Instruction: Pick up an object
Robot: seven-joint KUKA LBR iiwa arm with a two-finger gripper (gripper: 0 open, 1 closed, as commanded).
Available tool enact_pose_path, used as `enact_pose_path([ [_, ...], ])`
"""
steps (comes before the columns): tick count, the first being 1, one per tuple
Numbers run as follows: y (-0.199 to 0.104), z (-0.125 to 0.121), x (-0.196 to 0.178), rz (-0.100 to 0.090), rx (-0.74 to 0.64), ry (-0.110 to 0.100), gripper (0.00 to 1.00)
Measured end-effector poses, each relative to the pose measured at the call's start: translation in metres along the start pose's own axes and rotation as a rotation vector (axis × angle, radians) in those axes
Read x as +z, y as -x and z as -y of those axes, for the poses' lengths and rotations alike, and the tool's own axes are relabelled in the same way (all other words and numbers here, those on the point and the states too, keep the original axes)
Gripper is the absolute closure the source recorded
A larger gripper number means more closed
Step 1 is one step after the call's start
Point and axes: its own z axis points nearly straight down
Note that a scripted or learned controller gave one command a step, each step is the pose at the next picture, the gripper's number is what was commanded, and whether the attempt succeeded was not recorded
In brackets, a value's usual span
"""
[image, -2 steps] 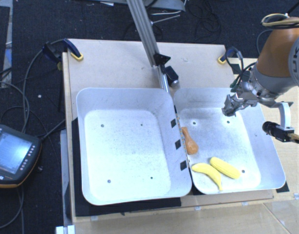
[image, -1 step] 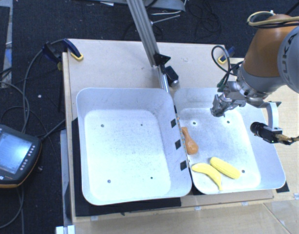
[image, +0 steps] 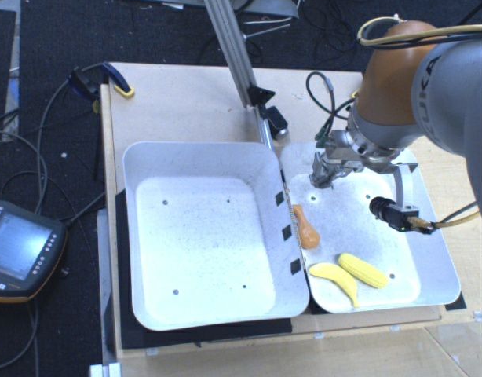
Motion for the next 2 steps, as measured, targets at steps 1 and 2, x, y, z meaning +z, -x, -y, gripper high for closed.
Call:
enact_pose_path([
  [1,-0.047,0.001,0.002,0.000,0.001,0.000,1.00],
  [2,-0.106,0.010,-0.012,0.000,0.000,0.001,1.00],
])
